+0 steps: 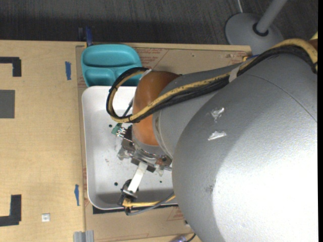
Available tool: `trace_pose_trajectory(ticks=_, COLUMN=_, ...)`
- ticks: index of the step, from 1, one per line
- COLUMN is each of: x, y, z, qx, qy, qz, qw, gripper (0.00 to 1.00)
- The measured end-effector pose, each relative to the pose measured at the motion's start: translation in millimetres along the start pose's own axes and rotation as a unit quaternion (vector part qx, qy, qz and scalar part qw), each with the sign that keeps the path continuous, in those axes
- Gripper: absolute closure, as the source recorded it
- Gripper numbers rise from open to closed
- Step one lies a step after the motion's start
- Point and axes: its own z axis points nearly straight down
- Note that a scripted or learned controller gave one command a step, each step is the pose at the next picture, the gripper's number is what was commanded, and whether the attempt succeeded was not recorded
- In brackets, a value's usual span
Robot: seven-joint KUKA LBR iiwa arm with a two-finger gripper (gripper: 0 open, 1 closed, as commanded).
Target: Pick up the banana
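Arm [242,150] comes in from the right and bends down over the white bin [96,150] — the posture reads as a low reach toward the bin floor. The cardboard-brown surface [40,135] on the left carries blue tape marks [68,70], probably placement references. The bin's open floor has just a few dark specks. A teal plastic tray [108,64] sits at the bin's far end, clear of the wrist. The orange band [149,110] and the gripper [135,154] hang over the bin's middle, pointing down. Can't place the banana — my guess is it's under the wrist, which would explain the reach. Whether the gripper is clamped on anything: cannot tell.
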Motion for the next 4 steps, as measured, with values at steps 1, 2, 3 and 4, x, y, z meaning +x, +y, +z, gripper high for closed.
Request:
trace_pose_trajectory(ticks=1, x=2, y=-1, z=71, qx=-0.001, qy=0.001, qz=-0.185, qw=0.9827, gripper=0.0)
trace_pose_trajectory(ticks=2, x=4, y=0, z=60, qx=-0.001, qy=0.003, qz=-0.185, qw=0.9828, gripper=1.0)
trace_pose_trajectory(ticks=3, x=4, y=-1, z=51, qx=-0.001, qy=0.003, qz=-0.185, qw=0.9828, gripper=1.0)
trace_pose_trajectory(ticks=4, x=5, y=-1, z=41, qx=-0.001, qy=0.003, qz=-0.185, qw=0.9828, gripper=1.0)
